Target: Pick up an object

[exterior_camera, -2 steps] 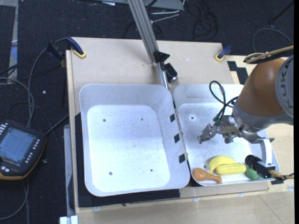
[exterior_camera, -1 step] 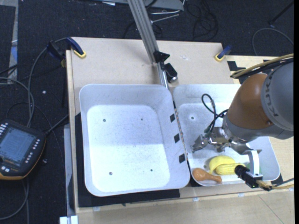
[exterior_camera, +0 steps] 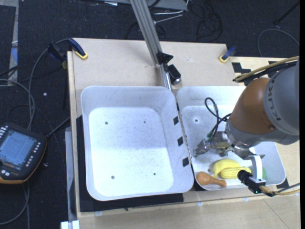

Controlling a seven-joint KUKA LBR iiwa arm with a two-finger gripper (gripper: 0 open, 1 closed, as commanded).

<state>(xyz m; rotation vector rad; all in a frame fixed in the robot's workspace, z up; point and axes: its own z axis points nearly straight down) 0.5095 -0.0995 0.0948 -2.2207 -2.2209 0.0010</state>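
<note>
I reach in from the right, and my grey arm (exterior_camera: 281, 104) with its orange band bends down over the right bin (exterior_camera: 190, 99). My wrist hangs low above that bin's floor, with the bulk of the arm covering the bin's right half. My gripper (exterior_camera: 204, 146) points left towards the wall shared by the two bins, just above the white floor. From this slant I cannot tell whether it is spread or closed, and I see nothing caught in it. One black cable (exterior_camera: 212, 109) loops up from my wrist.

There are two white bins side by side on one bench (exterior_camera: 119, 56). The left bin (exterior_camera: 86, 99) is the larger in view. In the right bin I count two loose things, both at the near edge and just below my wrist. One is a yellow object (exterior_camera: 228, 169), rounded and banana-like. The other is an orange-brown object (exterior_camera: 209, 178), lying just beside the yellow one on its left and nearer the bin's rim. Both are near my gripper but apart from it.

Two clamps grip the bench's far edge, one clamp (exterior_camera: 76, 49) at the left corner and another clamp (exterior_camera: 227, 54) towards the right. One metal pole (exterior_camera: 147, 27) slants down to the bins' far edge. One handheld pendant (exterior_camera: 19, 151) lies on the dark floor at the left.
</note>
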